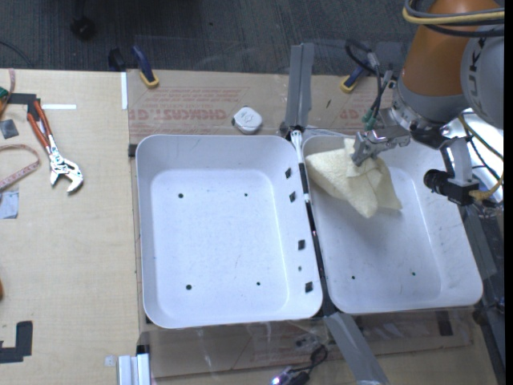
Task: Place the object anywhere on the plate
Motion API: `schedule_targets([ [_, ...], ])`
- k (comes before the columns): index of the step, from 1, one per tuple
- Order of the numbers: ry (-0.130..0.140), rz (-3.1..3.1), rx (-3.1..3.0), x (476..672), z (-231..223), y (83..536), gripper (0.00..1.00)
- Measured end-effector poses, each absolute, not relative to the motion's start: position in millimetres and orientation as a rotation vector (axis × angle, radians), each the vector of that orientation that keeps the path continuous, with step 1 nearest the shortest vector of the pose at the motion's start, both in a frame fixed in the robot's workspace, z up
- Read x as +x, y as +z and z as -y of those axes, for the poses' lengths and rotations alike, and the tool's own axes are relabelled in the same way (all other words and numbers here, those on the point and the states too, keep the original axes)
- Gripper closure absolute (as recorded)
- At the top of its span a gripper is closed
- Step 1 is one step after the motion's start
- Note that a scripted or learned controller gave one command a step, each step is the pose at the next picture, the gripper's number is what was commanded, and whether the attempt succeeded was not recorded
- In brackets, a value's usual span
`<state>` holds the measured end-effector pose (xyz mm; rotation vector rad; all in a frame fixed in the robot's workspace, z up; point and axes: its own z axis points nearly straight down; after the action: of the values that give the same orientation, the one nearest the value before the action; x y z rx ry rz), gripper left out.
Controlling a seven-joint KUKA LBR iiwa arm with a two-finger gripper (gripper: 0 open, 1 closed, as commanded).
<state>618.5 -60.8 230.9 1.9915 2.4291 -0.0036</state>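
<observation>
A pale yellow, crumpled cloth (357, 184) lies in the back left part of the right white bin (401, 287), close to the divider between the bins. My gripper (365, 152) comes down from the right over the cloth's upper edge. Its dark fingers are pinched together on a fold of the cloth that rises up to them. The rest of the cloth drapes down onto the bin floor toward the front right. The arm's orange band (449, 22) stands above the bin's back right corner.
The left white bin (160, 295) sits beside the right one, with a metal bar (300, 87) behind their shared edge. A round white tape measure (248, 119) and clamps rest on the cardboard behind. Pliers and a wrench (60, 167) lie on the wooden bench at left.
</observation>
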Motion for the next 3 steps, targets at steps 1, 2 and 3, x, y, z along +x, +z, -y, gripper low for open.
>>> schedule_targets([
  [1, -0.002, -2.775, 1.474, 593.9, 10, 236, 1.0],
  [2, -0.002, -3.01, 0.902, 575.7, -38, 223, 1.0],
  [3, 0.0, -3.128, 0.294, 555.3, -82, 218, 1.0],
])
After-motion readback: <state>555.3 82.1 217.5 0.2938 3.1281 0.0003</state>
